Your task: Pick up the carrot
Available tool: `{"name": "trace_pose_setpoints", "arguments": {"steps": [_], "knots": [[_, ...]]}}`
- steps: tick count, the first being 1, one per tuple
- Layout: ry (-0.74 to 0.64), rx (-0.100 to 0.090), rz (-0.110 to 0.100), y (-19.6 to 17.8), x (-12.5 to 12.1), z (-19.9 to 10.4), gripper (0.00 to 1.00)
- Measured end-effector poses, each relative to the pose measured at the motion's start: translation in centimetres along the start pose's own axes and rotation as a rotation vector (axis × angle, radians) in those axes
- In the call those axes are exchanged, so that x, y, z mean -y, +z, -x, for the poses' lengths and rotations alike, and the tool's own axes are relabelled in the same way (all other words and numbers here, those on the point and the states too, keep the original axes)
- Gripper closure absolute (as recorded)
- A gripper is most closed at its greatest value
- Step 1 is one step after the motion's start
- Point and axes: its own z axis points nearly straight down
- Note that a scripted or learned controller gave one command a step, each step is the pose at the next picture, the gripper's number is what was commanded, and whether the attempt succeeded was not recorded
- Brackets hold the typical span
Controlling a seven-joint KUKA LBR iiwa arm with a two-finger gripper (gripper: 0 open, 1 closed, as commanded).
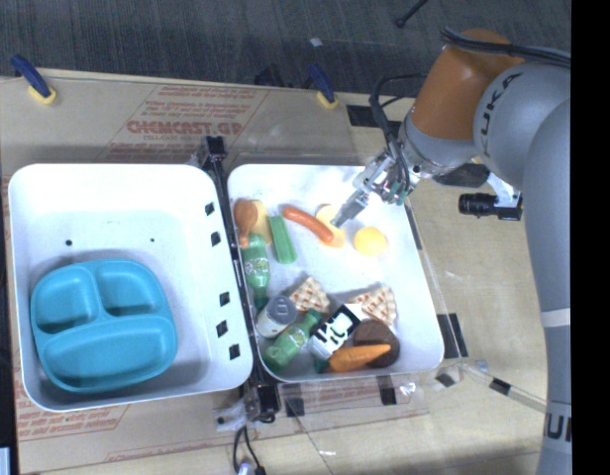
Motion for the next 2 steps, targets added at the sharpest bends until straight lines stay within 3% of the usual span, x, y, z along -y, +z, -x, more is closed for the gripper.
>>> {"name": "trace_pose_setpoints", "arguments": {"steps": [1, 2], "knots": [[-0.236, -0.009, -0.004, 6.0, 0.6, -1.3, 0.0], [-0.242, -0.004, -0.006, 4.7, 0.5, -1.1, 1.0]]}}
